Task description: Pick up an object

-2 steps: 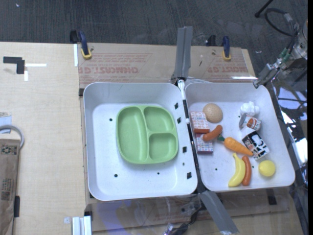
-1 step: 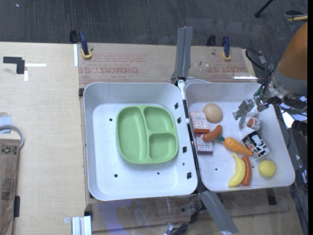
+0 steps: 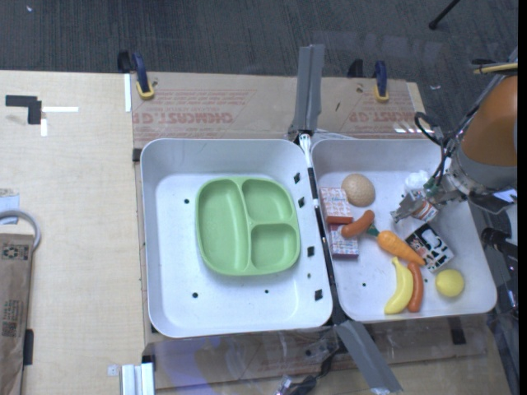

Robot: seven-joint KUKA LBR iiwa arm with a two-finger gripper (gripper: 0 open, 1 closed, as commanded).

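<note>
Two white bins sit side by side on the bench, and the action is all in the right bin (image 3: pixel 362 303). The arm (image 3: pixel 494 130) comes in from the right, its orange band showing above the wrist, and the gripper (image 3: pixel 414 206) hangs low over the bin's upper right area, well right of the egg (image 3: pixel 358 189). Whether it is open, shut or clamped on anything I cannot tell: the tip is a small tangle of metal and glare, with something small and white and orange right at it that I cannot make out. The egg lies near the bin's back wall, and everything else spreads out from it. Just left of the egg is a small pink box (image 3: pixel 333 206). Below the egg lies a short sausage (image 3: pixel 357 225), tilted, touching the box's right side. Further below and right of the egg is a carrot (image 3: pixel 399 247), and past that a banana (image 3: pixel 399 286) with a second sausage (image 3: pixel 415 287) tight against its right side. A black and white packet (image 3: pixel 431 248) sits right of the carrot, and a lemon (image 3: pixel 450 283) lies below that packet near the front corner. Over in the left bin (image 3: pixel 165 245), a green divided plate (image 3: pixel 247 225) rests in the middle, well left of the egg.
</note>
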